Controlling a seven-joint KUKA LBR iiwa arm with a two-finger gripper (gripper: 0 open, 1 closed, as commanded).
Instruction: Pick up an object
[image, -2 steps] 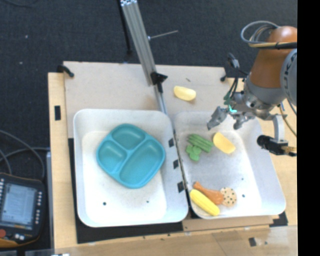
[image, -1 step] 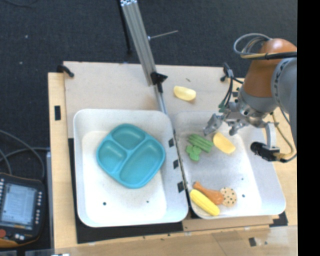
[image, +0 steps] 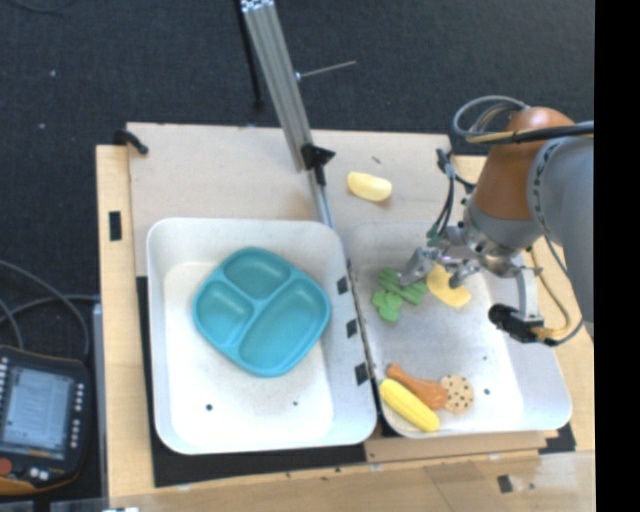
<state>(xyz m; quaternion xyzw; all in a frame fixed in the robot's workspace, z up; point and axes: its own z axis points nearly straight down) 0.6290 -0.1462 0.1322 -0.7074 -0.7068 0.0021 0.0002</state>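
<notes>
one gripper (image: 437, 266) over green toy (image: 396, 297).

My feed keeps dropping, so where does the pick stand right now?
Done: the arm has reached into the right bin, with the hand low between the green toy and a yellow piece. In hand: nothing shows between its fingers, so no grasp is confirmed. Left: close on one item and lift it. The corn cob, carrot and cookie lie untouched at the bin's near edge.
</notes>
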